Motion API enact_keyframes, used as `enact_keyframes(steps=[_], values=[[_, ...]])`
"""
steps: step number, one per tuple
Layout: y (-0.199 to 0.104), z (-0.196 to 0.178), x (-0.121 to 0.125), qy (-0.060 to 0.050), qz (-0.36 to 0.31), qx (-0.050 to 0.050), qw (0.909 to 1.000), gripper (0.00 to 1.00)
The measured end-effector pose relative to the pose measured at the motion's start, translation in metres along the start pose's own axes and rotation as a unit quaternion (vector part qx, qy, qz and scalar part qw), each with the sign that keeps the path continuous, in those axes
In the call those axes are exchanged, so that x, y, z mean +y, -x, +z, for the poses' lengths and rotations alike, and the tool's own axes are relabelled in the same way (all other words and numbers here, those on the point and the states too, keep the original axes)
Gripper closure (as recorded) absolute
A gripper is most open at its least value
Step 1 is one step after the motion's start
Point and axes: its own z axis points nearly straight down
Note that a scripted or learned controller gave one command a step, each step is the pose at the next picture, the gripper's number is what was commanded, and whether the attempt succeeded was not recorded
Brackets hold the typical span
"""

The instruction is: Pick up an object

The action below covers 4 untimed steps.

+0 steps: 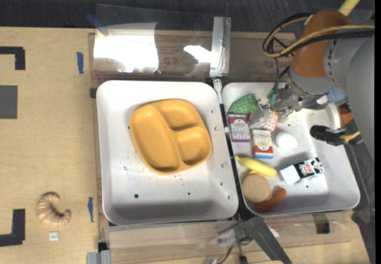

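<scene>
The gripper (275,105) hangs just above the small carton (269,120).

Bright overhead light; strong glare on clear sheet (156,48); soft focus.

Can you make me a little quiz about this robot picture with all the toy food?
1. True or false: the yellow three-section plastic plate lies in the left white bin.
2. What lies nearest the yellow toy banana? A: round tan toy bun; B: green leafy toy; C: pale curled croissant toy.
3. Fill in: the croissant toy lies on the wooden ____, outside both bins.

Key: 1 true; 2 A; 3 bench.
</scene>
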Motion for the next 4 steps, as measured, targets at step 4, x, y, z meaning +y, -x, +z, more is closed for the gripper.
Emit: enact_keyframes(steps=[4], values=[[-0.025,-0.060,-0.004,0.029,-0.050,-0.012,0.9982,1.00]])
